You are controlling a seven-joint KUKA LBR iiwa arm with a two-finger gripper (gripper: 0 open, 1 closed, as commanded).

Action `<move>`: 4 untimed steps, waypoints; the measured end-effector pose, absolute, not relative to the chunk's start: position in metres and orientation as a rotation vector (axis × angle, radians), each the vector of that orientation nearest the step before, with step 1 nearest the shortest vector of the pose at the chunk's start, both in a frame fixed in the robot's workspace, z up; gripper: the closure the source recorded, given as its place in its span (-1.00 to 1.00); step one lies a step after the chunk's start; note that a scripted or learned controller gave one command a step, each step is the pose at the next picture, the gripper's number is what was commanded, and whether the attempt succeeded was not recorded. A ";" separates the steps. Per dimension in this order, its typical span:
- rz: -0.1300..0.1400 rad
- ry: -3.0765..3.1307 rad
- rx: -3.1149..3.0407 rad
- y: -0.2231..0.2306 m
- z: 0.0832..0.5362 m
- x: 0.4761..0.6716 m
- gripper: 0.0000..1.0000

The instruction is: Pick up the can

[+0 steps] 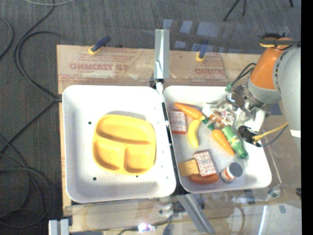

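Near the right bin's [266,180] front edge lay the can [231,172], untouched (jaw state unclear), gripper [243,112] needing to descend onto it.

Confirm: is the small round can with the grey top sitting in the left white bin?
No, the small round can with the grey top lies in the right white bin, near its front corner, beside a red sausage.

A robotics lab: clamped bench board [122,65], loose floor cables [24,58], tripod legs [239,1].
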State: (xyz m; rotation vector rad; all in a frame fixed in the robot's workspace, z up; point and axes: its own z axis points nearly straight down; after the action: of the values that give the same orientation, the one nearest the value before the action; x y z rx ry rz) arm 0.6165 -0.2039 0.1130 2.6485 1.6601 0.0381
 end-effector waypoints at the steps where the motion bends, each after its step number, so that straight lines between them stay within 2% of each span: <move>1: 0.045 1.727 2.606 -0.208 0.109 0.628 -1.00; 2: 0.048 1.726 2.597 -0.208 0.119 0.629 1.00; 3: 0.048 1.728 2.597 -0.207 0.118 0.630 -1.00; 4: -0.022 1.327 2.861 -0.202 0.100 0.668 -1.00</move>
State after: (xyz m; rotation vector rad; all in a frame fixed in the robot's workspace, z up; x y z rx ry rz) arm 0.6682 -0.2020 0.1000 2.8611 1.3272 -0.0216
